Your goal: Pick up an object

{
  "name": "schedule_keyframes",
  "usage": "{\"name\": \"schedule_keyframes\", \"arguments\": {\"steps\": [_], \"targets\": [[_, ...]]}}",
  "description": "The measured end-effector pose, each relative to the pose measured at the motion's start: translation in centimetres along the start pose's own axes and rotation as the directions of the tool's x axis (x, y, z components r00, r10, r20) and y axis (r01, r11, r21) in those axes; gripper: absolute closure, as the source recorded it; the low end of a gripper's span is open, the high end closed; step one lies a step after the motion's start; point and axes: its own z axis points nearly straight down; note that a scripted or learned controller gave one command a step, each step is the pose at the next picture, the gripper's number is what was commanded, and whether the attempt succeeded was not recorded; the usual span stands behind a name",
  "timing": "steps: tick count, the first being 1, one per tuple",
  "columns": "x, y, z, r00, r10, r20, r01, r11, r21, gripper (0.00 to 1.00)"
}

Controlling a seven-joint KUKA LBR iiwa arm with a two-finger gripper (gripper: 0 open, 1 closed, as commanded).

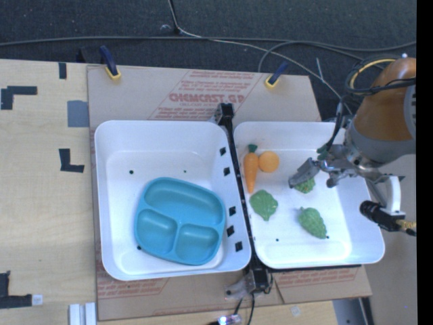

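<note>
Blue tray (179, 221) left; gripper (304, 175) perhaps touching broccoli (306, 185).

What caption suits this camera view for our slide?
Claw over a green piece in the right bin; blue tray in the left bin.

Dark grey carpet (101, 9) runs along the top, crossed by thin black cables (203, 34). Below lies a pale wooden benchtop (40, 181) marked with black tape pieces (66, 162). Printed brown cardboard (196, 93) is held by two blue-and-yellow clamps (109, 65).
</note>
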Motion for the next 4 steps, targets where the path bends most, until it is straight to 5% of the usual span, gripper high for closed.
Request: {"name": "schedule_keyframes", "arguments": {"steps": [2,3,4], "targets": [[0.2,0.8,10.5,1.000,0.000,0.001,0.000,1.000,0.002,0.00],[0.3,0.9,9.3,1.000,-0.001,0.000,0.001,1.000,0.002,1.00],[-0.2,0.6,4.9,1.000,0.001,0.001,-0.001,1.000,-0.004,1.00]]}}
